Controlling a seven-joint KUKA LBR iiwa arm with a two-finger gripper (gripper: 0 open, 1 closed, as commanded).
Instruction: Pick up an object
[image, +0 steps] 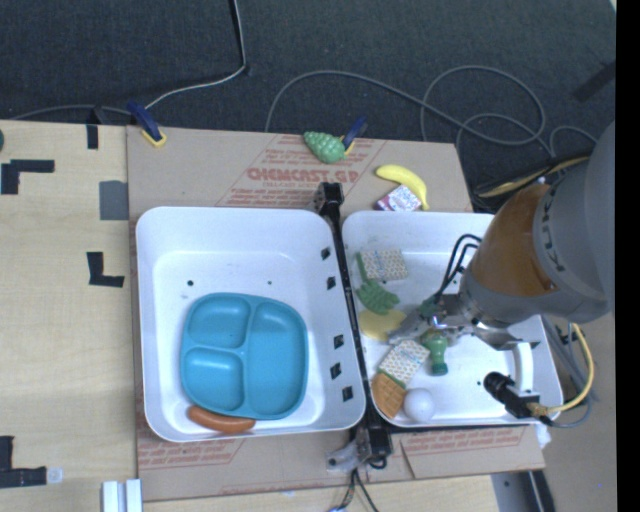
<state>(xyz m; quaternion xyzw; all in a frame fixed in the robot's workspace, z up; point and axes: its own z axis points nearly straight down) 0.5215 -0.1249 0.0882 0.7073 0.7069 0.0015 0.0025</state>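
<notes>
A small green toy (436, 352) with a darker cap sits on the floor of the right bin (520, 405), directly beneath the claw (437, 322) of the grey arm (560, 250), which reaches in from the right and hangs low over the clutter; this looks the likeliest target, though how far the claw is spread, or whether it has anything in it, cannot be told at this angle. Just beside the toy lie a checkered waffle piece (404, 360), a brown cookie-like disc (388, 393) and a white ball (419, 403), crowded close enough that a descent could nudge them. Farther up the bin are a leafy green piece (377, 297), a pale yellow item (378, 322) and a second checkered piece (384, 265). The left bin (160, 300) holds a blue divided plate (245, 355) with an orange sausage (222, 420) at its lower edge, well apart from the arm. On the cardboard-covered table (200, 170) behind the bins rest a banana (404, 180) and a green knobbly toy (325, 145).
</notes>
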